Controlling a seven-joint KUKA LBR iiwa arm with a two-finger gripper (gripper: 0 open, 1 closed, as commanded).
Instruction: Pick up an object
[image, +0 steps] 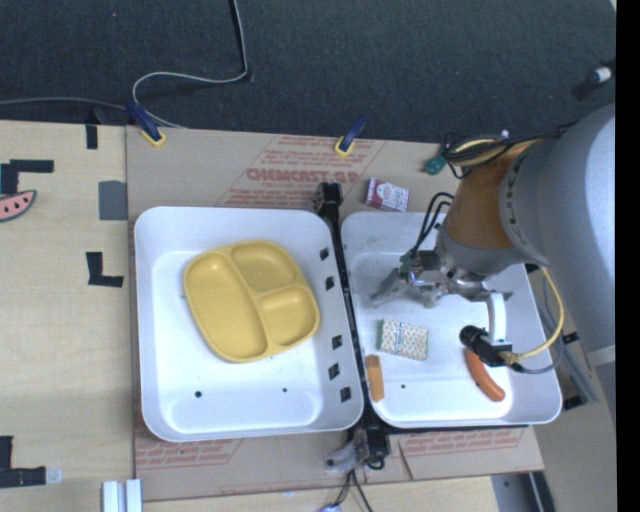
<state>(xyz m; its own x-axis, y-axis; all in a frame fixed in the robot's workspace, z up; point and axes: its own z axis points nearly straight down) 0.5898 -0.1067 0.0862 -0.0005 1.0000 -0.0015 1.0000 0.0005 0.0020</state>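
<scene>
Pincer (388, 290) low in right bin (520, 405), spread and pinching nothing; nearest pick the patterned packet (404, 339) just toward the near rim, long axis running roughly left-right across the bin.

Wooden bench (60, 330), cardboard sheet (230, 170), two white bins (160, 400), possibly a small packet (385, 194)

This looks like a robotics lab bench: a sheet of printed brown cardboard (300, 175) is clamped to a pale wooden tabletop (60, 330) with blue-and-yellow spring clamps (147, 126), black tape marks (98, 270) dot the wood at left, and a thin cable (190, 78) trails over dark carpet (400, 60) beyond.
</scene>
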